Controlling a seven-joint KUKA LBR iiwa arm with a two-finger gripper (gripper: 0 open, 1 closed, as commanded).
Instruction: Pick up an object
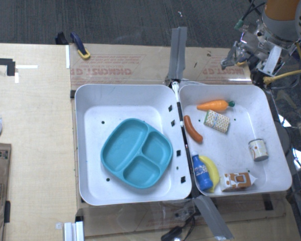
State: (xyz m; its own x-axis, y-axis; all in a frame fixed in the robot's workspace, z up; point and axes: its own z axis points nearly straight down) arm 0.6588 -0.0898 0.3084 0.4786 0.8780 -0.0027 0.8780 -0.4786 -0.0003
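Objects for picking lie in the right bin (271, 134), while the gripper (233, 59) hangs above the bench beyond that bin's far rim, at about one o'clock from the bin's middle, holding nothing. Whether its fingers are apart or together I cannot tell. The arm (283, 4) with its orange band rises to the upper right.

Nearest the gripper, at the bin's twelve o'clock, lies a carrot (213, 105) with its green tip pointing to three o'clock. Just below it sits a small speckled packet (216, 121), tilted. At nine o'clock a sausage (192, 129) lies slanted near the wall between the bins. At three o'clock a small can (258, 149) lies on its side. At seven o'clock a blue bottle (201, 172) touches a banana (211, 170), and at five o'clock a small brown carton (237, 181) rests near the front rim.

The left bin (85, 134) holds a blue divided plate (136, 153) with three compartments.
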